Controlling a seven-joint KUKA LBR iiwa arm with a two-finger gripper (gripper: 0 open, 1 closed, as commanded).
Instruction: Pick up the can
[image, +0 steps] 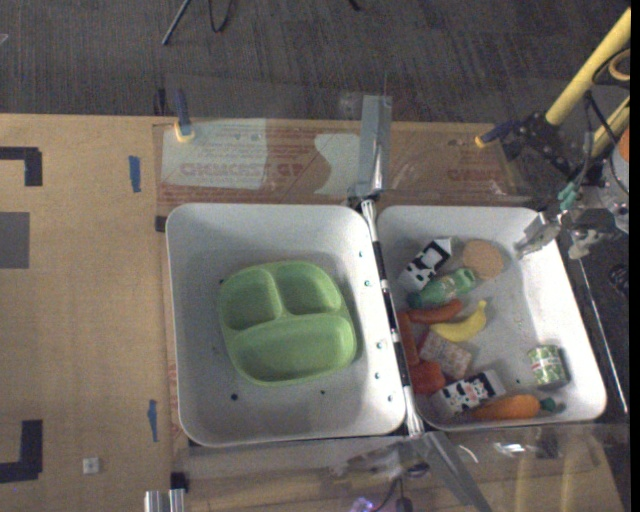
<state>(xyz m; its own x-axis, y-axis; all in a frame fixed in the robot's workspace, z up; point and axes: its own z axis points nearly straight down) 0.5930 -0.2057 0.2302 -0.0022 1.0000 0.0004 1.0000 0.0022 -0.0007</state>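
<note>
Two shallow white plastic bins with rounded corners sit side by side on a brown cardboard-covered bench. The left bin (190, 300) holds a glossy green divided plate (287, 322) with three compartments. The right bin (580, 330) holds the can (547, 365), a short cylinder with a green printed label and a shiny metallic end, lying on its side near the right wall toward the lower right corner; its long axis runs roughly left to right, tilted slightly. Just below it lies a tapered orange carrot (510, 406). Further left are a curved yellow banana (462, 324), a green bottle (444, 289), a flat tan round disc (485, 259) and a black-and-white cow-patterned carton (426, 265). The gripper (540, 232) hangs over the bin's upper right corner, well apart from the can; whether it is open or closed cannot be told.
</note>
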